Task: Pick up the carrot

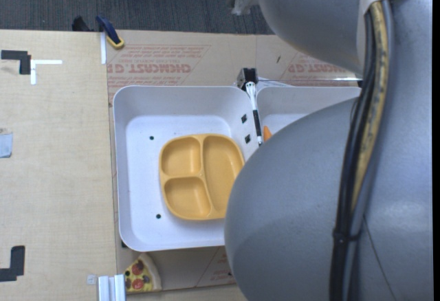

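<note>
A small orange sliver of the carrot (267,132) peeks out in the right bin (295,102), just past the divider between the bins. The big grey arm (344,190) covers most of the right bin and hides the rest of the carrot. A yellow three-compartment plate (199,176) lies in the left bin (137,155), its right edge under the arm.
Cardboard sheets lie under and behind the bins. A toy pizza slice (139,275) sits at the front edge below the left bin. A blue and yellow tool (110,33) lies at the back left. The wooden bench stretches to the left.
</note>
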Controlling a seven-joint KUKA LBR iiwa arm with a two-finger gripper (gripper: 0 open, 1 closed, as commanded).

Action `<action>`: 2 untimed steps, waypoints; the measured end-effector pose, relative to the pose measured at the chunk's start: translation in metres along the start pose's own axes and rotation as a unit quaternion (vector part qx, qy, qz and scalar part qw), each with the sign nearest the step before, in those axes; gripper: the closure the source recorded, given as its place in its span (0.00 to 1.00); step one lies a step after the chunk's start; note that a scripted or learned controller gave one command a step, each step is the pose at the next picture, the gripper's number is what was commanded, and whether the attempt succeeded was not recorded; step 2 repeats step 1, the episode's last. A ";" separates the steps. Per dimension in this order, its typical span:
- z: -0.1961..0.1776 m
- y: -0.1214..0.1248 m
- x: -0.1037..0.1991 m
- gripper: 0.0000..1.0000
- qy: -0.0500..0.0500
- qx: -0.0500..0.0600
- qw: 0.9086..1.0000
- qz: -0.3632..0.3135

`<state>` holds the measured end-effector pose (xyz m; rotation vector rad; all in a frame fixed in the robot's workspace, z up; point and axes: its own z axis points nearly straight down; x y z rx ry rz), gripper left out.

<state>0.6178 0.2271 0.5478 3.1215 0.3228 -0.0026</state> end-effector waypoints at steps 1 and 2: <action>0.166 -0.014 -0.092 1.00 -0.001 -0.003 0.991 -0.131; 0.166 -0.014 -0.092 1.00 -0.001 -0.003 0.991 -0.131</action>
